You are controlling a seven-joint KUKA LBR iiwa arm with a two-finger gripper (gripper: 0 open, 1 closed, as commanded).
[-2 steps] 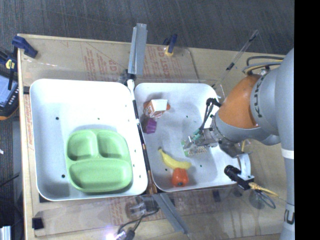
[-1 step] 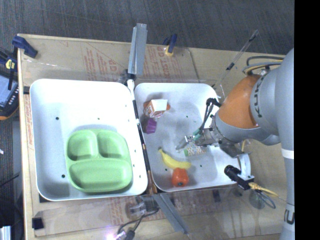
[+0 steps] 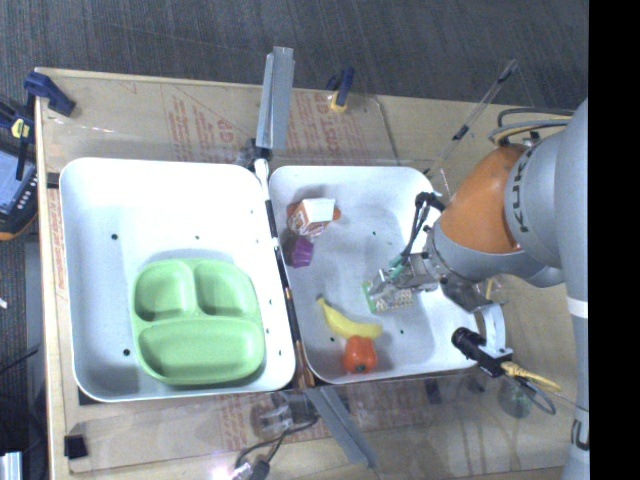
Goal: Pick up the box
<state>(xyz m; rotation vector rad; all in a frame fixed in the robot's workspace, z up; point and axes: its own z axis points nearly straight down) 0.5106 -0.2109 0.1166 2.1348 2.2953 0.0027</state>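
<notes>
The jaws (image 3: 392, 290) hang low over the middle of the right bin, and I cannot tell if they are released or clenched, because the wrist hides them. The large grey arm with the orange band (image 3: 490, 213) reaches in from the right. The right white shallow bin (image 3: 345, 180) holds the small orange and white cardboard box (image 3: 312, 214), which lies in its upper left corner, well apart from the jaws, up and to the left in the camera view. Its long axis seems to run about left to right. Between them the floor is bare. A small purple piece (image 3: 299, 252) sits just below the box.
</notes>
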